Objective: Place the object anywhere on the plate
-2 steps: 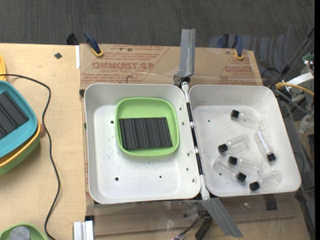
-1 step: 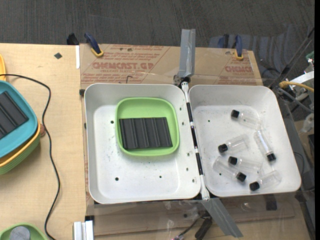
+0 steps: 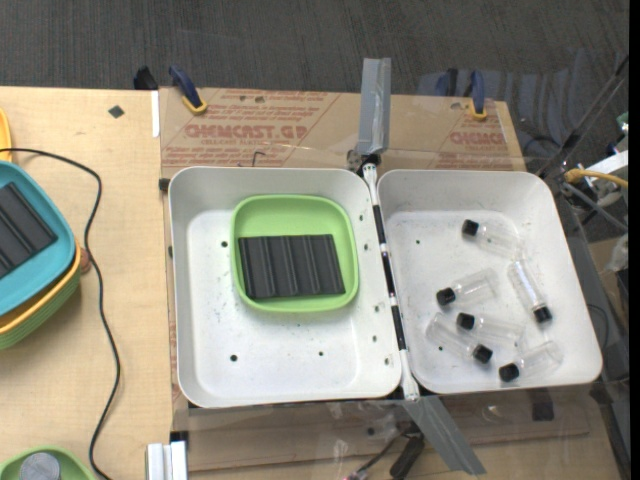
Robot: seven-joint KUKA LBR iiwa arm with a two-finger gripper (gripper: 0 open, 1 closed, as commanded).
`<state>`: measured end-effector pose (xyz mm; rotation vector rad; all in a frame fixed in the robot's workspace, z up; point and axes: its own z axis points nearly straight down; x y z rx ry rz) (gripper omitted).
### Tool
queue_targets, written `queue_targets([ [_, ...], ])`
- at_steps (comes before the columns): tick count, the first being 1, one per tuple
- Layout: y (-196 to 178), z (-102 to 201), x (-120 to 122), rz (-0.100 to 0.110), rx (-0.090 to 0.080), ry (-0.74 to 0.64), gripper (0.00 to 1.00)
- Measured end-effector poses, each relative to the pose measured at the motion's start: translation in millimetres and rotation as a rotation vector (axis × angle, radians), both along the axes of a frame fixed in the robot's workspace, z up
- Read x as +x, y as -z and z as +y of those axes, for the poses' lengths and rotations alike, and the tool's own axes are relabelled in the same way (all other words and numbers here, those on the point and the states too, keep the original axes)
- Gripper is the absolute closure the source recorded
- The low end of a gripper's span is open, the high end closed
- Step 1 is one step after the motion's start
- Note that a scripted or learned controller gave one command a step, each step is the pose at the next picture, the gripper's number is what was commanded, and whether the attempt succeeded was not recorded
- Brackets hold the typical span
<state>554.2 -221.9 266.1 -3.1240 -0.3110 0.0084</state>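
Dark grey carpet floor [image 3: 300, 18], pale wooden bench [image 3: 80, 118], cardboard sheet [image 3: 270, 118]

Cannot tell arm pose, wrist angle or how the jaws stand; cannot judge reach, height or tilt at this moment either.

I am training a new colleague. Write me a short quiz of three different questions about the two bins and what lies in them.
1. True or false: the green plate sits in the left bin.
2. What lies on the green plate?
A. a dark ribbed pad
B. a clear vial
C. a blue clamp
3. Fill in the missing word: the clear vials with black caps lie in the ____ bin.

Key
1. True.
2. A: the dark ribbed pad covers the middle of the plate.
3. Right: they lie scattered on their sides in the right bin.
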Motion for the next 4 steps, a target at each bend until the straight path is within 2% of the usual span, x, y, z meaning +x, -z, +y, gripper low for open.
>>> queue_targets([
  [1,10.3,0.1,-0.3,0.0,0.0,-0.001,0.0],
  [2,-8.9,-0.7,-22.2,0.0,0.0,0.001,0.0],
  [3,-115.8,-0.1,-0.8,-0.001,-0.002,-0.005,0.0],
  [4,-165.0,0.2,38.3,-0.001,-0.002,-0.021,0.0],
])
